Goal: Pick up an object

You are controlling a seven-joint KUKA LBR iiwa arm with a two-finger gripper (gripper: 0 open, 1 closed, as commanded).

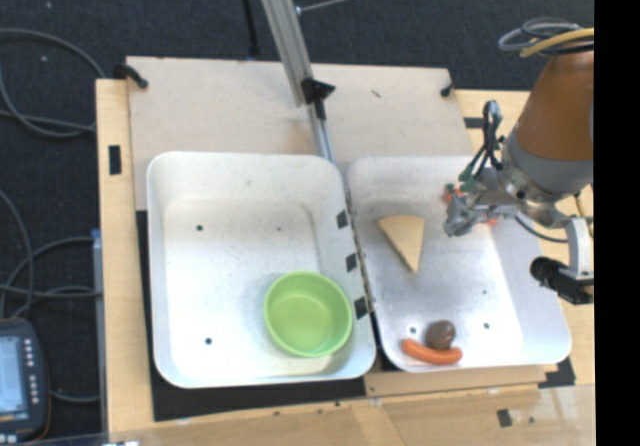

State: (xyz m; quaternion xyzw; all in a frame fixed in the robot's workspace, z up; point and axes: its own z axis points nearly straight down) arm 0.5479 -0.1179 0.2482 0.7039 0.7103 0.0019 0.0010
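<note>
A tan wedge-shaped block point(404, 238) lies in the right bin point(520, 314), near its upper left. A small brown ball point(440, 334) and an orange carrot-like stick point(432, 354) rest together at that bin's front edge. A green bowl point(307, 313) sits in the left bin point(200, 234), at its lower right. My gripper point(458, 217) hangs over the right bin, just right of the tan wedge and apart from it. I see nothing held in it.
A slanted aluminium post point(285, 29) rises from behind the bins. Cables lie on the dark floor at the left. A dividing rim point(352, 244) runs between the two bins.
</note>
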